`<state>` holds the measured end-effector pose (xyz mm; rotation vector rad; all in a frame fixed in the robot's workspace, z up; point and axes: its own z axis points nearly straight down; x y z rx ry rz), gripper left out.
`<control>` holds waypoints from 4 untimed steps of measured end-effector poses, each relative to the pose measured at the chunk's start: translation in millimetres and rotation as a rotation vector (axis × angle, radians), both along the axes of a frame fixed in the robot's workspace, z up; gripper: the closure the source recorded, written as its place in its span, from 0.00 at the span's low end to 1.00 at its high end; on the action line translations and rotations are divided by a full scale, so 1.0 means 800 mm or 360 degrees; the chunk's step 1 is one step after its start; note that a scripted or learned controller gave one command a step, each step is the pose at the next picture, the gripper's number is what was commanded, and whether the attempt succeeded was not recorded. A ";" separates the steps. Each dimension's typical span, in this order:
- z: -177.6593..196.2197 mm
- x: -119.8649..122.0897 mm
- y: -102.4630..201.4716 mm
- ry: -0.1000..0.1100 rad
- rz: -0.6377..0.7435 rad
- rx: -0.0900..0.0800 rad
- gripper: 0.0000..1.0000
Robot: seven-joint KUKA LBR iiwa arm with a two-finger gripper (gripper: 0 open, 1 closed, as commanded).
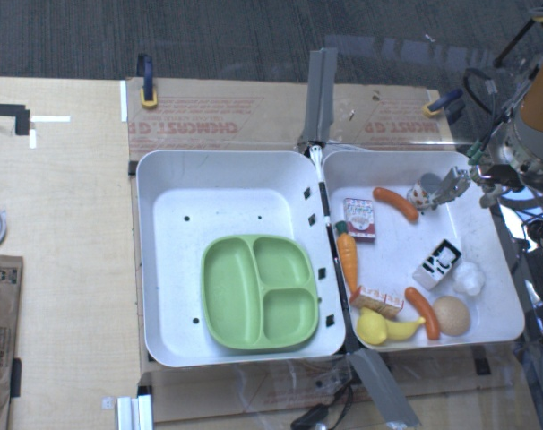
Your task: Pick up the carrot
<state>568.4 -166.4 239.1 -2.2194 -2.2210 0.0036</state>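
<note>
Lay along the left wall of the right bin [509, 267]: the carrot [348, 260], orange with a green top pointing toward the far side, lengthwise against the divider between the two bins. Sat well apart from the claw [444, 189], which hovered over the far right part of the same bin, up and to the right of the carrot. Reached in from the right edge on the grey arm [522, 146]. Held nothing between the fingers; whether spread or closed, could not be told from this angle.

Between carrot and claw: a small red-and-white box [360, 219] just right of the carrot's top, and an orange sausage [396, 204] whose right end lay close beneath the claw. Nearer the front of the bin: a black-and-white box [437, 263], a white lump [469, 279], a brown egg [451, 315], a second sausage [423, 312], a yellow banana [384, 330] and a wafer-like piece [379, 299] just below the carrot's tip.

In the left bin [164, 240]: a green divided plate [260, 290]. Both bins rested on the tabletop [56, 204].
</note>
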 end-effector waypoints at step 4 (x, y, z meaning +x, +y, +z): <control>-0.074 -0.037 0.056 0.0004 -0.0833 -0.0002 0.00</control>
